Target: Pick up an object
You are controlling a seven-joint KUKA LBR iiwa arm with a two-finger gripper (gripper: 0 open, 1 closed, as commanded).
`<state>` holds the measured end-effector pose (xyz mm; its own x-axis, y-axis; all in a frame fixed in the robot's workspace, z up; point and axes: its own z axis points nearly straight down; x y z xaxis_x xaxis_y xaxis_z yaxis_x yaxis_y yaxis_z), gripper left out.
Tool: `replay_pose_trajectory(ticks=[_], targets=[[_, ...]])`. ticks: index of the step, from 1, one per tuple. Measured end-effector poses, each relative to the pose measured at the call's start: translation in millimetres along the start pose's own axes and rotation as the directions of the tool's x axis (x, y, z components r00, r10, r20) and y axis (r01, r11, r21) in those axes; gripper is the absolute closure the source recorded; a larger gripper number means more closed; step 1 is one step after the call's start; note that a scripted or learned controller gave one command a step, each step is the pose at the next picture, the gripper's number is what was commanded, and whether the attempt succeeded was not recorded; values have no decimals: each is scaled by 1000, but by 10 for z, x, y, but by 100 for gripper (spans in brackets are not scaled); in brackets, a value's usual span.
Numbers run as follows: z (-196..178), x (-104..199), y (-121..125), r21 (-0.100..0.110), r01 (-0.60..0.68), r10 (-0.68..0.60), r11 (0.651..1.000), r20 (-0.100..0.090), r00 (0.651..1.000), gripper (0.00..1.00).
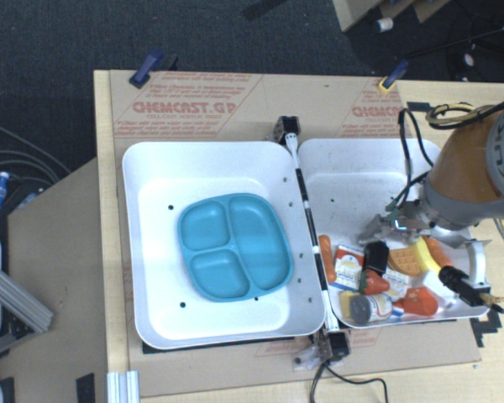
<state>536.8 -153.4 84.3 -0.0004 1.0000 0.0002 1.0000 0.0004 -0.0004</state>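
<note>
pincer (385, 225): low in right bin (353, 162), over far edge of heap, grip state cannot tell | target: toy pile (386, 284), near half of that bin | relation: pile lies just nearward, touching-close | left bin: blue divided plate (233, 246)

Grey arm (479, 170) with orange band reaching in from right, end effector (392, 223) lowered, wrist bent downward

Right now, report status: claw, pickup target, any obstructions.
Claw low in right bin, over the toy pile. Nothing seen in its grip. Blue divided plate alone in left bin. Items crowded, touching.
</note>
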Motion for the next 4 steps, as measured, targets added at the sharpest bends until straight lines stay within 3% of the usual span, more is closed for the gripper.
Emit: replay_pose_trajectory(ticks=[1,2,3,4], targets=[[-4,609,71,0,1,-1,1000,-1,1000,0],[-5,524,582,-1,0,0,1000,0,1000,0],[-104,528,585,-2,1,-1,1000,1,1000,100],[-1637,645,118,-4,1,-1,1000,1,1000,100]])
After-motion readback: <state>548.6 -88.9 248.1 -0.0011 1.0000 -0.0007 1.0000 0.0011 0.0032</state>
